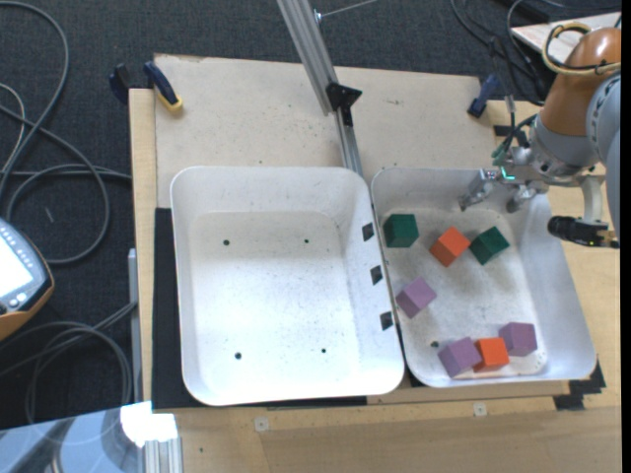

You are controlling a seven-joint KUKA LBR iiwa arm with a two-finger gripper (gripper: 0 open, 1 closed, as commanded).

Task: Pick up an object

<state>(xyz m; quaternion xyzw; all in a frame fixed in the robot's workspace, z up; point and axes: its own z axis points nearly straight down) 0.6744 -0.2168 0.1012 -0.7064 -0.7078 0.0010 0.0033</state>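
Camera view: your claw (496,191) hung spread, pinching nothing.
Nearest was the dark green block (489,245) just below it; you needed to centre, then descend.

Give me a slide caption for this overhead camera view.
Gripper above the right bin of green, orange and purple blocks.

Arm (577,116): grey rounded casing, glossy orange band above the wrist. Wrist flange is metallic silver with a small green light on it. Gripper (498,193): two thin silver-grey fingers. A black stub sticks out from the link beside it.
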